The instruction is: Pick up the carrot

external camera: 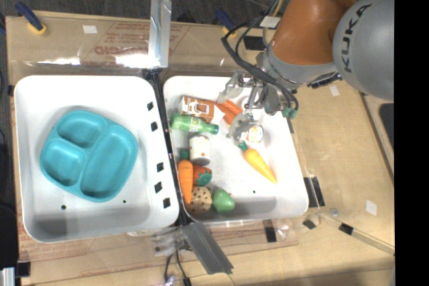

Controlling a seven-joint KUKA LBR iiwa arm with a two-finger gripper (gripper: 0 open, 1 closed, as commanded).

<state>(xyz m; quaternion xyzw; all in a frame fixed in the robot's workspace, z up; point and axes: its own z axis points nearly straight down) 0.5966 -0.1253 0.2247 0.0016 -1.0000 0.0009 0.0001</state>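
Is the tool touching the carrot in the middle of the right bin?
Apart. In the camera view the tool sits above the carrot, with white bin floor showing between them.

bench bears two white bins side by side

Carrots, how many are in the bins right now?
2. One carrot stands by the right bin's left wall; another carrot lies mid-bin below the gripper. More may be hidden.

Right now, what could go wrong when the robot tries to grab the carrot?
1. The bin seems to hold two carrots, so it might chase the wrong one.
2. The gripper hangs above crowded toys; it may pinch the orange box or green bottle instead.
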